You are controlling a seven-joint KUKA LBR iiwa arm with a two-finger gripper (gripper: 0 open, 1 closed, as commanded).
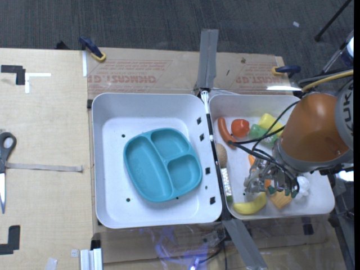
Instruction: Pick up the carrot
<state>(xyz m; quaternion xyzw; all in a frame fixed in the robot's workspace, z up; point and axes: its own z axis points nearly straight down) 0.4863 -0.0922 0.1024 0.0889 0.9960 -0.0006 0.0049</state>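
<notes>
- Orange band (314, 128) of the arm hangs over the right bin (320, 204), hiding much of that bin's middle and right side.
- Pincer (264, 180) is down in the right bin near its front edge, among the toy food; dark cables run to it from the wrist.
- Fingers are lost in clutter and cable; I cannot tell how wide they stand, nor whether anything sits between them.
- Carrot (251, 160): a thin orange sliver shows just left of the pincer, toward the bin's middle; most of it is hidden, so identification is uncertain.
- Banana (250, 206) lies at the front edge of the right bin, just below the pincer.
- Orange piece (280, 199) sits right of the banana, at the front edge, touching or very near the pincer.
- Tomato (240, 127) and a red sausage (224, 130) lie toward the back left corner of the right bin; yellow pepper (268, 121) and a green piece (257, 131) are just right of them.
- Brown item (220, 154) rests against the right bin's left wall.
- Left bin (107, 207) holds a blue divided plate (162, 165), about centred, tilted askew.
- Scissors (5, 162) lie at the bench's left edge.
</notes>
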